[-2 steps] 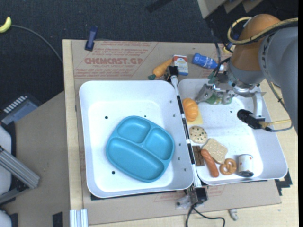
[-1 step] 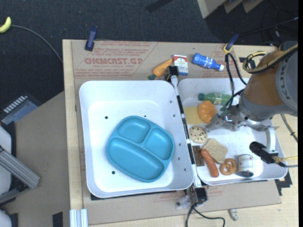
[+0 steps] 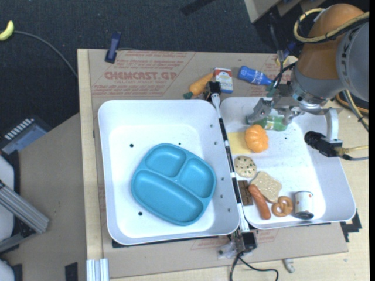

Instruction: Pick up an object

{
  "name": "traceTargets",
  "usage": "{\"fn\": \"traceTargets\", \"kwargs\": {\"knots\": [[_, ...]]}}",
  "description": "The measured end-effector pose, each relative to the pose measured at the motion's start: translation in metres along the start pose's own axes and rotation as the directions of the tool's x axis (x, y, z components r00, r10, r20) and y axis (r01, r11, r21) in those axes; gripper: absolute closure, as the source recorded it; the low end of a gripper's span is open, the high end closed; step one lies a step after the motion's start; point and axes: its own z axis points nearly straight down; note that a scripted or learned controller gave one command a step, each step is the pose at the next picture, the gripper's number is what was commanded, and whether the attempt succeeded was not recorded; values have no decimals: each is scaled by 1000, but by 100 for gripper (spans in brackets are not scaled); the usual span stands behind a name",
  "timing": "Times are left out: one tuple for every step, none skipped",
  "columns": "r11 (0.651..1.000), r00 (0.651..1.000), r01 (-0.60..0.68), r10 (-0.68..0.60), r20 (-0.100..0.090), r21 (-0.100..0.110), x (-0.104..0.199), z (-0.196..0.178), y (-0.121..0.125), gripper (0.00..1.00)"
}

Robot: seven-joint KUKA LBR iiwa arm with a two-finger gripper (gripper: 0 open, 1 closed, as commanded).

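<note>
Two white bins sit side by side on the bench. The left bin point(image 3: 111, 157) has a big blue plate point(image 3: 173, 183) in it. The right bin point(image 3: 334, 180) has lots of little toy foods.

The claw point(image 3: 273, 116) is down low at the back of the right bin. Its two metal fingers point(image 3: 256, 113) look apart, one on each side of a small green thing point(image 3: 275, 123). The green thing seems to sit on the bin floor between them. I cannot tell if the fingers touch it. It does not look squeezed or lifted.

Just in front of the claw is a round orange ball point(image 3: 256, 138) on a flat yellow slice point(image 3: 237, 140). Closer to the front are a cookie point(image 3: 245, 166), a square cracker point(image 3: 267, 184), a red hot dog point(image 3: 259, 201), a pretzel point(image 3: 283, 206) and a shiny can point(image 3: 303, 204). They are all well away from the claw.

I think the job is about half done. The claw is in the bin and over one thing. Left to do: close on the green thing and lift it up. The orange ball is very near, so the claw could bump it.
</note>
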Motion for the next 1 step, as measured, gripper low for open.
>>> {"fn": "traceTargets", "kwargs": {"knots": [[1000, 1000, -1, 1, 0, 3, -11, 96, 11, 0]]}}
